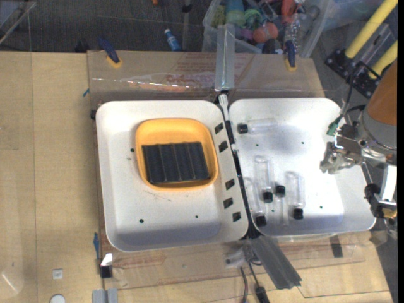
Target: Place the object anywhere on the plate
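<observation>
The object you want is among the clear tubes [262, 171] with black caps lying in the right bin [315, 115], most of them bunched near the divider, one apart near the back wall. They look like smooth, round, see-through plastic, and against the glossy white floor their outlines nearly vanish; the dark caps are the surest cue you have. That is your first risk: a grasp aimed at the faint body may land off-centre, and a slick cylinder can roll or squirt out as the jaws close. The bunched tubes lie near one another, so you may nudge a neighbour or pinch two at once.

The gripper [334, 156] hangs over the right side of that bin, well apart from the tubes, and nothing shows between its metal parts; you cannot tell from this slant how the jaws stand.

To reach the plate [144, 131] you must cross the raised divider [228, 163] between the bins, so a low carry could clip it and knock the tube loose. The plate is a rounded orange-yellow dish in the left bin [117, 188], bearing a dark ribbed rectangular insert [175, 161]. A round tube let go there may settle in a groove, or roll over the shallow rim onto the bin floor
</observation>
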`<state>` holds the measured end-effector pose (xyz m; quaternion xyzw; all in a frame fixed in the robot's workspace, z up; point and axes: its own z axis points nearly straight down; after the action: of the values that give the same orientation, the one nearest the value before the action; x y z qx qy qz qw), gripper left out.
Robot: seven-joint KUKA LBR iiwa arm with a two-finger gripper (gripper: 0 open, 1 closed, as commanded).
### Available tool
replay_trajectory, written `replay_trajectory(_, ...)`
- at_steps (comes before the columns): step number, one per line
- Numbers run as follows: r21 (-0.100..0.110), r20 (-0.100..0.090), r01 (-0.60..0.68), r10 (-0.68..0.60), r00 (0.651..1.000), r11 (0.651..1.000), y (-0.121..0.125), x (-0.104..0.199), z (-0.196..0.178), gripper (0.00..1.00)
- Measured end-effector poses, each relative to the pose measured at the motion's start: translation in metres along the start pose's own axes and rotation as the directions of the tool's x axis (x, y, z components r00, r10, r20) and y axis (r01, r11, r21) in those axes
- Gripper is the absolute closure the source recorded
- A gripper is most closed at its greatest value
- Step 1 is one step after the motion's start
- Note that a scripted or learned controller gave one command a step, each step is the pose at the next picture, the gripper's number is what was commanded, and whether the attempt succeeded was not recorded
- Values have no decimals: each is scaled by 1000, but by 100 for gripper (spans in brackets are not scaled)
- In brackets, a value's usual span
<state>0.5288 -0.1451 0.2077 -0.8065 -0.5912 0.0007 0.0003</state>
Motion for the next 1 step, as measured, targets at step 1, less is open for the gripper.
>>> replay_trajectory(1, -1, 1, 83, -83, 997, 997, 66, -5, 1, 100)
